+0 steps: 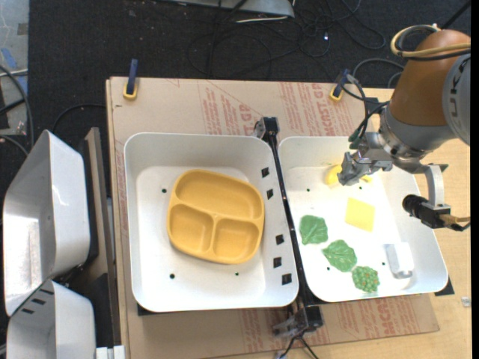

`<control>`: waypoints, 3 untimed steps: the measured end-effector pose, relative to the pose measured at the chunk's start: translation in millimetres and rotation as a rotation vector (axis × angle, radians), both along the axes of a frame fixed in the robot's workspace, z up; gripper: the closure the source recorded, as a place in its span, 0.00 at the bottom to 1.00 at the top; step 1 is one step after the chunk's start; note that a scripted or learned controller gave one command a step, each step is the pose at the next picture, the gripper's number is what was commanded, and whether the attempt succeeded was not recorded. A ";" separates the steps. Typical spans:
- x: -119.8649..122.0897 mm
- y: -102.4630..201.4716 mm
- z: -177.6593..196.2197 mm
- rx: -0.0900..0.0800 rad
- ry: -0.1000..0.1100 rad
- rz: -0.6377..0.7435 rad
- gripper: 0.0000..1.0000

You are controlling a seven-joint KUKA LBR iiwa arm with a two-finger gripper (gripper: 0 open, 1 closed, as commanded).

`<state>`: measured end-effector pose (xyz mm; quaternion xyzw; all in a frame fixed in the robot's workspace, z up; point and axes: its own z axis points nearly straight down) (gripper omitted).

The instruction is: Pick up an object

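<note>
Cardboard-topped bench, dark cabled floor behind, two shallow white bins side by side. Gripper [353,167] sits low in the right-hand bin [428,275], tips at a small yellow rounded piece [334,175] by the back wall; how far open it is, cannot tell. Nearer the camera from it: flat yellow square slab [360,214], three green leafy pieces [340,254], pale grey block [398,259]. Across the divider, compartmented yellow plastic tray [215,215]. Risk: the small piece squirts sideways against the wall, fingers closing on nothing.
</note>
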<state>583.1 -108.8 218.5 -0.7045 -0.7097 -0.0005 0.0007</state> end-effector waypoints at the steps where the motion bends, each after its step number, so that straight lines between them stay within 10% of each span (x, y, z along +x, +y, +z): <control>1: 15.7 55.0 11.2 0.000 -0.003 0.002 1.00; 3: 31.3 170.1 13.5 0.000 -0.001 0.001 1.00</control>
